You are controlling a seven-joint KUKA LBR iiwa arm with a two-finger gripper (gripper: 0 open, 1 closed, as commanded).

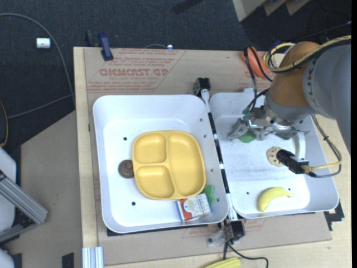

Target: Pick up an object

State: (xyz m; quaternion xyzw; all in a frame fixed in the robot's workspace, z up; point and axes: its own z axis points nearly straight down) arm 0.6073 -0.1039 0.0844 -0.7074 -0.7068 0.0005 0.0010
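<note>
Grey metal gripper (243, 129) stands low in the right bin (321, 197), over something green (246, 138) (fingers unclear). Banana (273, 197) lies near.

Cut off by the right edge: most of the grey arm (334, 77). Hidden under the wrist: the far right part of the right bin (318, 200). Half covered by the jaws: a small green object (246, 138), too small to name; jaw state impossible to tell. Tucked under the yellow divided plate (168, 164): part of a brown round object (126, 168), the top of a small carton (194, 207), most of a green item (210, 193). Clipped by the bottom edge: a yellow thing (223, 263) on the bench (139, 71).
</note>
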